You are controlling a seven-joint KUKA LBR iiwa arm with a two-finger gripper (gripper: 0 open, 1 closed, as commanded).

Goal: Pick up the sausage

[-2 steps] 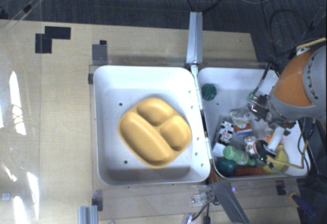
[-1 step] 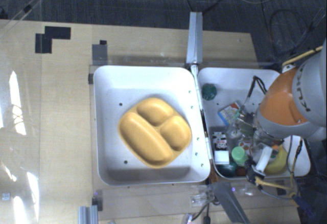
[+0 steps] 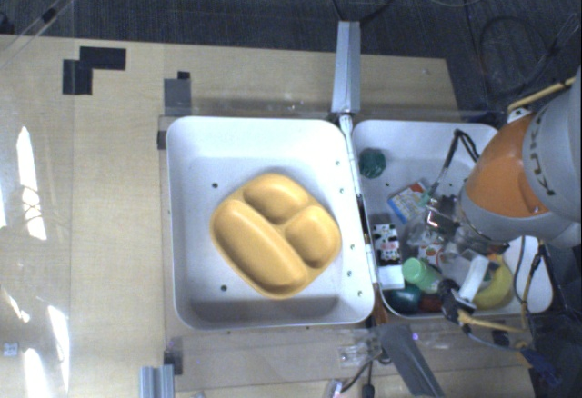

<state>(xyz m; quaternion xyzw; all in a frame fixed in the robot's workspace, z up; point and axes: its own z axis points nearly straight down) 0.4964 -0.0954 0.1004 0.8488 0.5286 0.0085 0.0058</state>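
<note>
Over the right bin (image 3: 409, 137), the arm (image 3: 509, 178) hides its hand; its grip cannot be told.

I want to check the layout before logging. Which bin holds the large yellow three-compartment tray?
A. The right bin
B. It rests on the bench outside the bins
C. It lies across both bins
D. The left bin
D: the yellow tray lies wholly inside the left bin, apart from the cluttered right bin.

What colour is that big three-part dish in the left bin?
Mustard yellow; the dish shows plainly in the camera view, inside the white left bin.
</note>
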